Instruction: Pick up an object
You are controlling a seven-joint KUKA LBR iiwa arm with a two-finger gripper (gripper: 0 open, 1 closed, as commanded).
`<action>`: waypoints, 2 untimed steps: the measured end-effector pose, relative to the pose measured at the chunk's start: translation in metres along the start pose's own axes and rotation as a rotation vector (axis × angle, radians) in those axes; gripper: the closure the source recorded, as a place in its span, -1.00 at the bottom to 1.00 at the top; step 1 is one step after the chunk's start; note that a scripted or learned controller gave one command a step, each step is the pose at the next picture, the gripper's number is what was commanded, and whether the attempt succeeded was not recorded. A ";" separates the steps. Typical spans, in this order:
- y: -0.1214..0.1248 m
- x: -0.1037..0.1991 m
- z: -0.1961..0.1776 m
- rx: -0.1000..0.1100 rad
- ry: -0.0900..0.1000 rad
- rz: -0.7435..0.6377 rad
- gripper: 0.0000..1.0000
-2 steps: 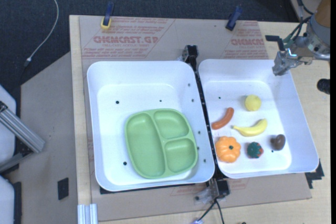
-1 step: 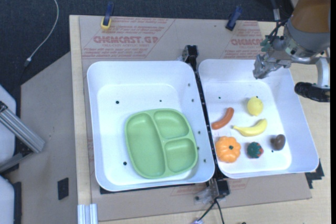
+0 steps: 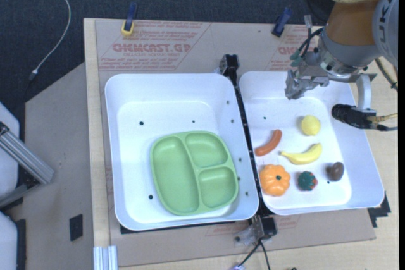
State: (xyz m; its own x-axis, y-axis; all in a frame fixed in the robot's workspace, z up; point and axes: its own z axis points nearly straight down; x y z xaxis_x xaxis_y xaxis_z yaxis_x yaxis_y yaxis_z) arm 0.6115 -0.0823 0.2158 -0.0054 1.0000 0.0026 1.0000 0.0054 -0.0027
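Orange pumpkin (image 3: pixel 274 179) lies well below the gripper (image 3: pixel 296 90)

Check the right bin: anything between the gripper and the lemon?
Nothing. In the camera view, the stretch from the gripper down to the lemon is bare white bin floor. The sausage lies off to the left of that line.

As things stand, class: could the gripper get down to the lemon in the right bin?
Probably yes. The gripper hangs above the right bin, and the lemon lies apart from the banana, nothing over it.
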 end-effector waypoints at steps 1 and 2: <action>0.003 0.047 -0.010 -0.005 -0.001 0.000 1.00; -0.002 0.102 -0.018 -0.005 -0.001 -0.001 1.00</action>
State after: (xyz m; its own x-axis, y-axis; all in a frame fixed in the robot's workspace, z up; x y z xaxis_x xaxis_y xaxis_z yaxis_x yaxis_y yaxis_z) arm 0.6087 0.0198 0.2342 -0.0064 1.0000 0.0018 1.0000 0.0064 0.0019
